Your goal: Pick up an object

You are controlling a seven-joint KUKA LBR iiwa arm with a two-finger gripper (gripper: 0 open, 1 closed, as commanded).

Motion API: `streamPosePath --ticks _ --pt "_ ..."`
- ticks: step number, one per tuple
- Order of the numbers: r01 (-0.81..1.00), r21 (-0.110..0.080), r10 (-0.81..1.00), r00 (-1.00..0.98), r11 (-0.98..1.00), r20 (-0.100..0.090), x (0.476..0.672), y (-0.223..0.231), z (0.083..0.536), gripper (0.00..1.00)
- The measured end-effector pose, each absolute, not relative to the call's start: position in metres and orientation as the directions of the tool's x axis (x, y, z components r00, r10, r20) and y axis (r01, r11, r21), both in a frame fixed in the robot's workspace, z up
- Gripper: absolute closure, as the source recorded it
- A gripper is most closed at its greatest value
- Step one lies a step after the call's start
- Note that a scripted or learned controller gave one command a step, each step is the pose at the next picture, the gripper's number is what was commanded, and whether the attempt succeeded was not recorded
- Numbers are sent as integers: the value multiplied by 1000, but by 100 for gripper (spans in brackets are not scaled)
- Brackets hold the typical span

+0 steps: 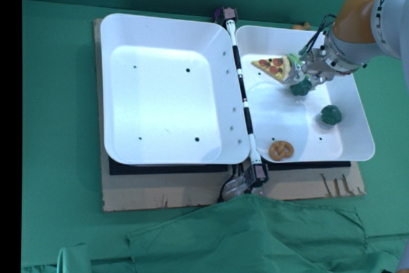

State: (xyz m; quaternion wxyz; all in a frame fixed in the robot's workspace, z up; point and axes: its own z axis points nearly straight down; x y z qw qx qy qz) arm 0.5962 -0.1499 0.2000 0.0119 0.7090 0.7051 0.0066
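Camera view takes in two white bins side by side: the left bin (169,89) bare, the right bin (348,137) holding the toys. From three o'clock the grey arm (367,6) slants down so its gripper (305,77) sits directly above a dark green broccoli floret (301,87), likely the piece to be lifted; whether the claw has closed on it I cannot tell. At nine o'clock of the gripper lies a pizza slice (272,66), at five o'clock a second floret (331,115), at six o'clock a pretzel (280,150). No readable writing anywhere.
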Motion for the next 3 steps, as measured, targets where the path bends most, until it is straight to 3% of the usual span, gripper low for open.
streamPosePath --ticks 1,2,3 --pt "1000 9 1000 18 -18 -3 597 -151 245 100" --pt "1000 11 1000 4 -4 -5 639 -189 278 100" --pt "1000 10 1000 -4 4 -4 637 -186 326 100"
